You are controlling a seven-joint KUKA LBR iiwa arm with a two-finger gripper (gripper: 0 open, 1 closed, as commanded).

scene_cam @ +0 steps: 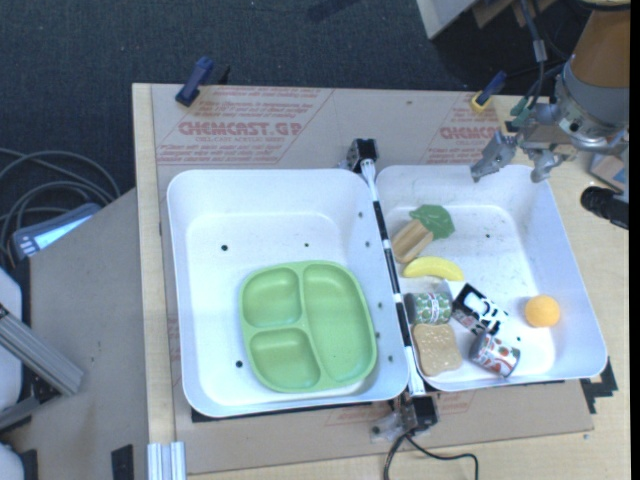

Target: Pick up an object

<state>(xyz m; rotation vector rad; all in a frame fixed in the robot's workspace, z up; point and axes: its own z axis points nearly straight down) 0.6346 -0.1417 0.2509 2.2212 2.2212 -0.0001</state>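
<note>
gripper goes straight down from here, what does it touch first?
Probably bare floor of the right bin, near its far wall. The gripper, fingers apart and holding nothing, hangs over that end; the green toy lies to its left. Height is hard to judge.

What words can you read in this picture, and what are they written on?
"CHEMCAST G.P": red print on the brown board under the bins, at the left.
The same red print at the board's right is partly hidden and too blurred to read whole.
The smaller red lines below each are too small to read.
Labels on the cans and the black-and-white pack: too blurred to read.
</note>
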